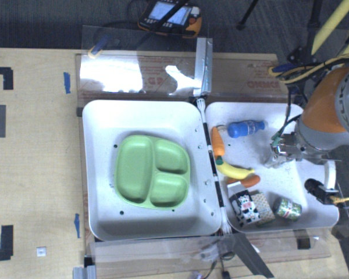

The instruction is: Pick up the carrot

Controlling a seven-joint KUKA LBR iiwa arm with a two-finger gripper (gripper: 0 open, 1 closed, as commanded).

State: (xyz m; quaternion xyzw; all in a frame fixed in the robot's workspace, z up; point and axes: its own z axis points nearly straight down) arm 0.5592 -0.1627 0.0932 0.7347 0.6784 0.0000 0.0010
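The carrot (pixel 218 142), orange and elongated, lies along the left wall of the right bin (pixel 314 220), pointing front to back. My gripper (pixel 278 149) hangs over the right half of that bin, well to the right of the carrot and apart from it. Nothing shows between it and the carrot except bare bin floor. The grey arm with its orange band (pixel 328 106) comes in from the right edge.
A blue bottle (pixel 246 128) lies behind the carrot. A banana (pixel 235 170) and a small orange-red piece (pixel 249 181) lie just in front of it. A black-and-white patterned item (pixel 250 207) and a green can (pixel 288 208) sit near the front. A green divided plate (pixel 152 170) lies in the left bin (pixel 99 121).
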